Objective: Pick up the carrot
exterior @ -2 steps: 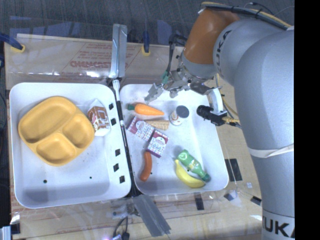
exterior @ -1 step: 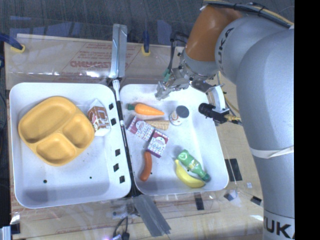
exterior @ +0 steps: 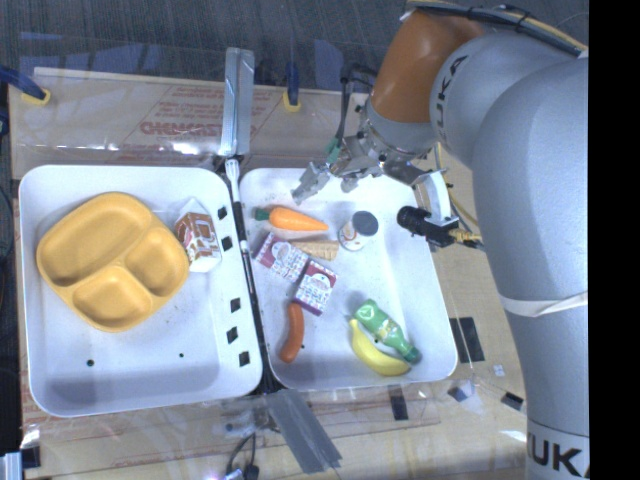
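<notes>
The carrot (exterior: 296, 220) lies orange and pointing right, with a green stub at its left end, in the upper left part of the right bin (exterior: 425, 288). My gripper (exterior: 322, 178) hangs just above and to the right of it, near the bin's back wall. Its fingers are spread apart with nothing between them. The carrot rests on the bin floor, apart from the fingers.
In the right bin lie two small cartons (exterior: 298, 273), a sausage (exterior: 291, 332), a banana (exterior: 376, 353), a green bottle (exterior: 385, 329) and a small round-capped item (exterior: 358, 228). The left bin (exterior: 60, 368) holds a yellow divided tray (exterior: 110, 258) and a brown-and-white carton (exterior: 198, 234).
</notes>
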You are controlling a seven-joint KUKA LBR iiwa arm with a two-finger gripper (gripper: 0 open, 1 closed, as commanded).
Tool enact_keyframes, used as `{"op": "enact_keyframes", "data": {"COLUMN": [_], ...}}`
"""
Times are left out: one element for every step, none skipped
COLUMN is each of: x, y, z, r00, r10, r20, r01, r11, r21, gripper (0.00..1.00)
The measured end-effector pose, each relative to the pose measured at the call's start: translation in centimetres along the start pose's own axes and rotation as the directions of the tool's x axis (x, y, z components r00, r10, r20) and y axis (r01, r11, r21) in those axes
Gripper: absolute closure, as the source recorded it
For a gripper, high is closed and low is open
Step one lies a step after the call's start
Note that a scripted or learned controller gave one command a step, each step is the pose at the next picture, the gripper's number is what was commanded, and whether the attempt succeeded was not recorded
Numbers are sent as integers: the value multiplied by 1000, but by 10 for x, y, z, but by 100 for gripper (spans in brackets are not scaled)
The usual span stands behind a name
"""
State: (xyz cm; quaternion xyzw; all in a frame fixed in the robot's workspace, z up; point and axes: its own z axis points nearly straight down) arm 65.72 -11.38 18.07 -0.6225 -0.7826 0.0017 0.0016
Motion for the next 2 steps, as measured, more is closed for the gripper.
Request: {"op": "enact_keyframes", "data": {"x": [8, 47], "y": [1, 2], "z": [-78, -88], "r00": [980, 976], "r10": [-197, -219], "r20": [3, 0], "r01": [197, 219], "r11": [980, 976], "r21": [-5, -1], "gripper": [0, 0]}}
